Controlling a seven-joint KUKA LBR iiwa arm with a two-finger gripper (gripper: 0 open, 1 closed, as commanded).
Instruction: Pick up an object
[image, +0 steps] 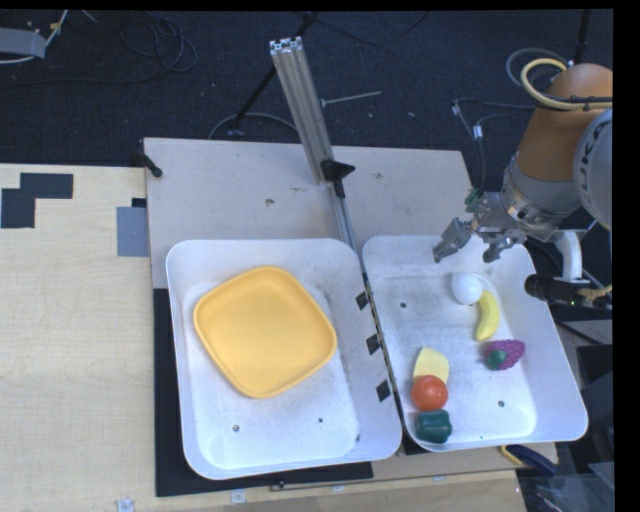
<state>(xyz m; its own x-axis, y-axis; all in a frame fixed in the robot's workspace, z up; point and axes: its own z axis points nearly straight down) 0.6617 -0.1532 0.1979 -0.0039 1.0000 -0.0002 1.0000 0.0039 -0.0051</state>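
On the desk (80, 330), the left bin (200, 440) carries a single yellow square plate (265, 330), lying flat near the bin's middle. Being broad and low, it offers little for two fingers to close on, so it looks like a poor candidate for a pick.

Between the two bins run small black clips (372, 342) along the shared edge, and a slanted aluminium bar (305, 105) rises behind them.

The right bin (560, 420) gathers the small items, which suits a pick task better. At its near edge sits a dark green piece (434, 427), touching a red tomato (430, 392) just behind it, which in turn touches a yellow wedge (431, 364). That tight cluster would likely crowd the fingers. Further right, a white egg-like ball (466, 288) lies near the far side, with a banana (487, 315) just beside it and a purple grape-like bunch (504, 353) a little nearer the front.

The claw (476, 238) hangs over the far edge of the right bin, its fingers spread wide with nothing between them. It is poised just behind the white ball, the closest object, so that ball seems the probable target; the banana alongside could be nudged on descent.
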